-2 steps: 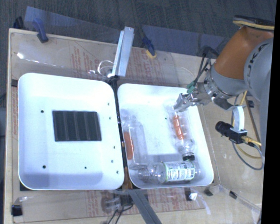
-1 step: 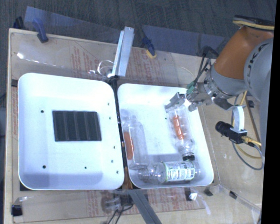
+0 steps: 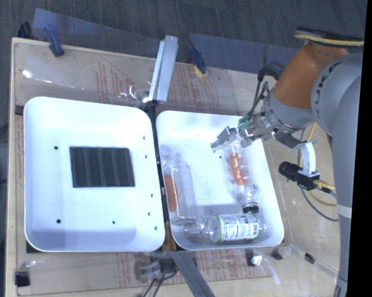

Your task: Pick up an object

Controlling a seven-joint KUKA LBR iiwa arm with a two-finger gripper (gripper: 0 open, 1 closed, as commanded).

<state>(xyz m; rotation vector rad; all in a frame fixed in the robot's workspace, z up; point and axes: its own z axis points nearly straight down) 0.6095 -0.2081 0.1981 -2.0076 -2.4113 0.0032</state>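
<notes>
I see the desk (image 3: 70,267) carrying two shallow white bins side by side under my slanted overhead camera. The left bin (image 3: 45,166) has a dark ribbed panel (image 3: 102,167) lying flat near its middle. The right bin (image 3: 203,130) holds three clear plastic bottles. The arm (image 3: 318,78), grey with its orange band, reaches in from the right and ends over the right bin's far right corner.

The largest bottle (image 3: 228,230), with a green and white label and a black cap toward the right, lies on its side along the near edge of the right bin. A second bottle with an orange label (image 3: 173,188) lies along the bin's left wall, its near end close to the labelled bottle. A third bottle with orange inside (image 3: 240,174) lies near the right wall, running from just under the gripper toward the near right corner.

The gripper (image 3: 231,140) hovers above the far end of that third bottle. I cannot tell how the jaws stand.
</notes>
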